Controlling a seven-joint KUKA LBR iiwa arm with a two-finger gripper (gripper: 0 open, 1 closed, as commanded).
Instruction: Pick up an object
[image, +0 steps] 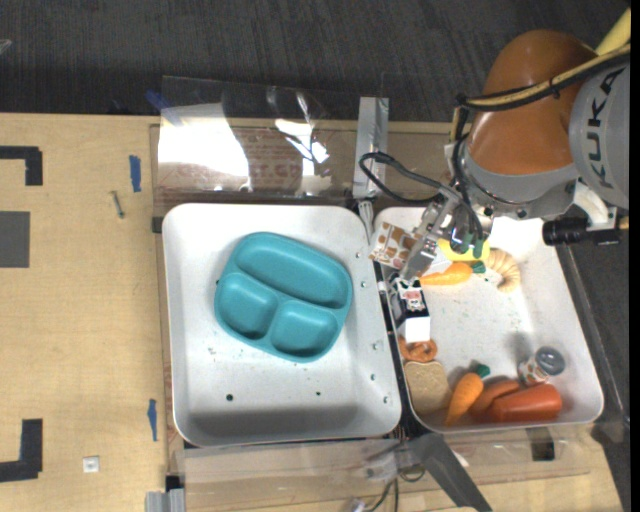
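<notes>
The robot arm (530, 120) comes in from the right and bends down over the right bin (570, 320). Its gripper (425, 250) hangs low at the back left corner of that bin, close to the wall between the two bins. I cannot tell if the gripper is gripping anything, because it is small and mixed in with wires.

Just to the right of the gripper lies a yellow and orange toy (447, 274), very near it or touching it. A bit farther right of the gripper is a tan, shell-like toy (505, 266). Toward the front of the right bin, well away from the gripper, are a pretzel (420, 350), a slice of bread (426, 380), a carrot (463, 395), a red toy (525, 402) and a small grey round thing (548, 360).

The left bin (200, 380) holds a blue-green plate (284, 294) with three parts, on the far side of the wall from the gripper.
</notes>
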